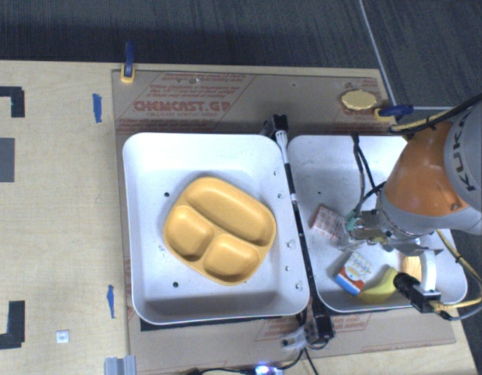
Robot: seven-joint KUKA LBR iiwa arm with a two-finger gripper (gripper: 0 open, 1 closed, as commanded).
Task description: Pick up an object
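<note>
My gripper [364, 230] hangs low in the right bin [326, 156], below the arm's orange band. Just left of it lies a small patterned packet [326, 223]. In front of it a small white, orange and blue box [354, 273] lies on the bin floor. A yellow banana-shaped thing [379, 288] rests beside that box at the bin's front edge, and the wrist partly hides it. I see nothing held in the gripper.
A yellow tray with three compartments [219, 228] lies in the left bin [147, 170]. A rail with a black clip [280, 123] separates the two bins. A yellow disc [358, 99] sits on the cardboard behind the right bin.
</note>
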